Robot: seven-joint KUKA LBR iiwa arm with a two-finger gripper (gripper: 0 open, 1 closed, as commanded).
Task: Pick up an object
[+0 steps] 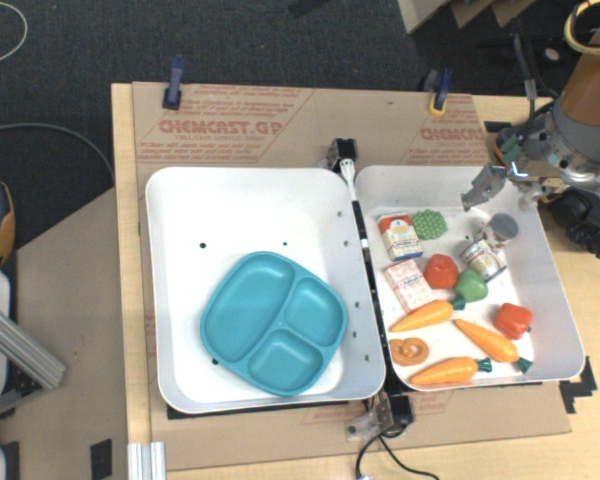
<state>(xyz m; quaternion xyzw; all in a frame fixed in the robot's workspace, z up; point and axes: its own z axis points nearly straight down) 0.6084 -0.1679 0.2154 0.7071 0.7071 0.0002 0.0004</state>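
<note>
Hand (480, 190): hovering over the right bin's (555, 278) far edge; open or closed, cannot tell.
Nearest: tin can (483, 258), just below it.
Around: tomato (441, 271), carrots (421, 316), cartons (400, 236).
Left bin (180, 228): blue divided plate (274, 320).

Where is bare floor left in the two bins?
Left bin: bare above the teal divided plate. Right bin: bare strip along its top wall, by the gripper. Crowded below, from the small can to the carrots.
</note>
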